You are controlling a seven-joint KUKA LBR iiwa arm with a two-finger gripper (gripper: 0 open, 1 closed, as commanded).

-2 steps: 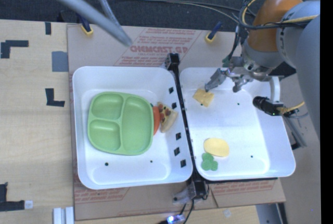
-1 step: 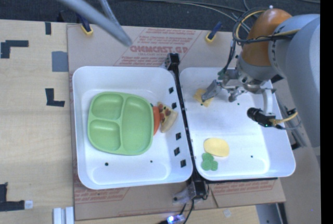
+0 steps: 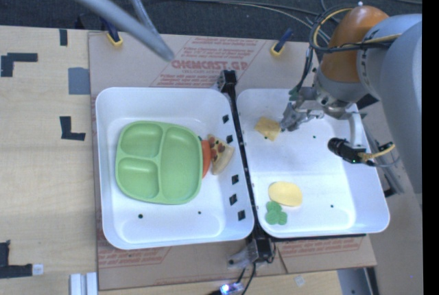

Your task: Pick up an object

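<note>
Nearest the camera, at the front of the right-hand shallow white bin point(image 3: 357, 218), a small green leafy plastic piece point(image 3: 276, 215) lies touching a smooth yellow oval toy point(image 3: 285, 194). The likelier target sits further back in the same bin: a pale yellow wedge-shaped block point(image 3: 267, 127), resting on the bin floor close to the dark divider where the two bins meet. Just beside it, on its right, the two-finger gripper point(image 3: 293, 116) hangs low, its tip almost at the block's edge; whether it touches cannot be made out, and the block is not between the fingers. From this slant it cannot be told whether the claw is parted or closed.

Outward from there, the grey arm with its orange band point(image 3: 357, 26) fills the right of the view. Across the divider, the left-hand white bin point(image 3: 110, 149) holds a light green three-compartment plastic tray point(image 3: 159, 162), with an orange and tan toy food piece point(image 3: 216, 153) against its right rim.

This looks like the approach step, with nothing lifted yet. The next move calls for shifting the claw leftward to centre over the wedge, fingers either side of it, then closing before any lift; the block's sloped faces may let it slip sideways.
</note>
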